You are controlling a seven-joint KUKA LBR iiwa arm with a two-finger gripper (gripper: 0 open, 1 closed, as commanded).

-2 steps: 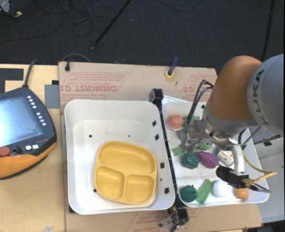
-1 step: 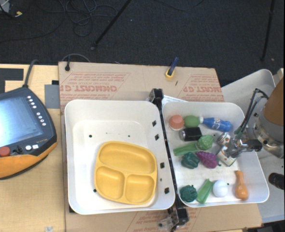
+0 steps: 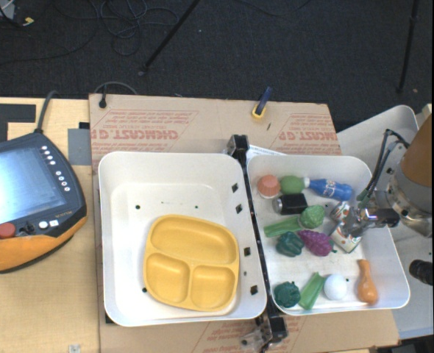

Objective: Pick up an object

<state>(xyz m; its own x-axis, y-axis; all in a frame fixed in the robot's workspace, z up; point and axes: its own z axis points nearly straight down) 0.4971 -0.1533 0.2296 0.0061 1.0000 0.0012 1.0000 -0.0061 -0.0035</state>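
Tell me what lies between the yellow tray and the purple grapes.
In the camera view, between the yellow tray and the purple grapes stand the two bins' adjoining walls with black clips, then a dark green toy.

Even, fairly bright overhead light falls on the two white bins [image 3: 107, 197], which look slightly washed out. Shadows are soft and short. The floor [image 3: 202, 35] toward twelve o'clock stays dark. Fine detail is mildly soft throughout.

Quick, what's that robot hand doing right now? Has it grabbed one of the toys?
Hand: low in the right bin among the toys, beside the purple grapes; whether it grips anything cannot be told.
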